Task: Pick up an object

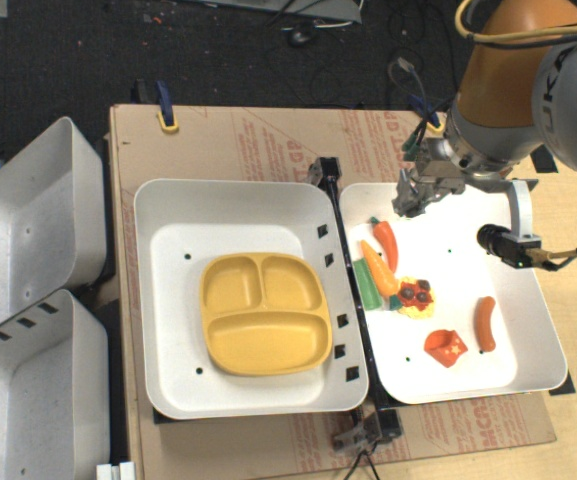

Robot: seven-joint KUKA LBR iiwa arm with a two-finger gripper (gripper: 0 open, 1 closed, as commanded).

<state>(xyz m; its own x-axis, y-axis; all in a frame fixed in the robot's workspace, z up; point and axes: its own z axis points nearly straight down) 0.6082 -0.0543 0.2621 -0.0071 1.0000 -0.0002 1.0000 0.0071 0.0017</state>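
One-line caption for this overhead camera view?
Gripper hovers over right bin above toy foods; yellow divided plate sits in left bin.

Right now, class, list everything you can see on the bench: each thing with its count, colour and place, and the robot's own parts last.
Bins: 2, white, side by side on the bench; left bin, right bin.
Divided tray: 1, yellow, three compartments, in the left bin.
Pepper: 1, red-orange, long, near the right bin's left wall.
Carrot: 1, orange, just below the pepper.
Green stick: 1, green, beside the carrot, against the left wall.
Yellow piece with dark berries: 1, middle of the right bin.
Red chunk: 1, red, lower part of the right bin.
Sausage: 1, red-orange, right of the red chunk.
Arm: 1, grey with orange band, from the right.
Gripper: 1, dark, over the right bin's upper left.
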